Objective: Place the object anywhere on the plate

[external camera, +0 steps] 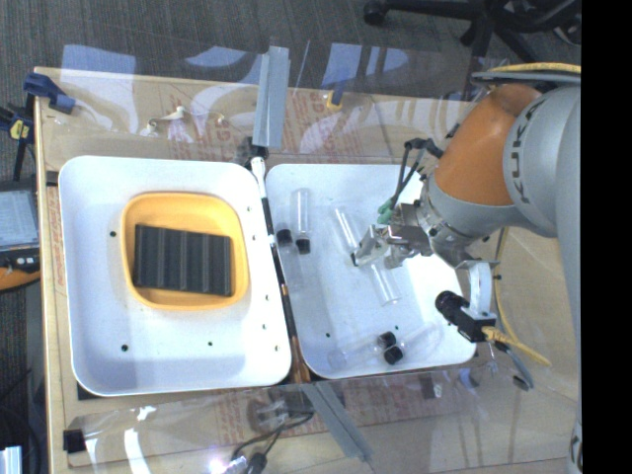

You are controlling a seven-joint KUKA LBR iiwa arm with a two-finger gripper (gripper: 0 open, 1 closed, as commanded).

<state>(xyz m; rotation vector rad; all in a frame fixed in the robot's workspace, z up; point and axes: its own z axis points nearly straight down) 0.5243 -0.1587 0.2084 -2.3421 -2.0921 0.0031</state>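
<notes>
Arm (513, 166) reached in from the right, over the right bin (326, 349). Tool (380, 248) sat low over the middle of that bin, right above a clear tube (384, 284) lying on the bin floor. Can't tell how far the tool was open or whether it had anything; fingers are lost in the wrist hardware.

More clear tubes in the right bin: one with a black cap (299, 220) near the left wall, one (345, 227) just left of the tool, two capped (389, 347) near the front edge.

Plate (184, 205), yellow with a dark ribbed insert (185, 261), sat in the left bin (89, 354), well apart from the tool. All tubes were in the right bin, none on the plate.

Desk (148, 117) had clear sheeting round the bins.
</notes>
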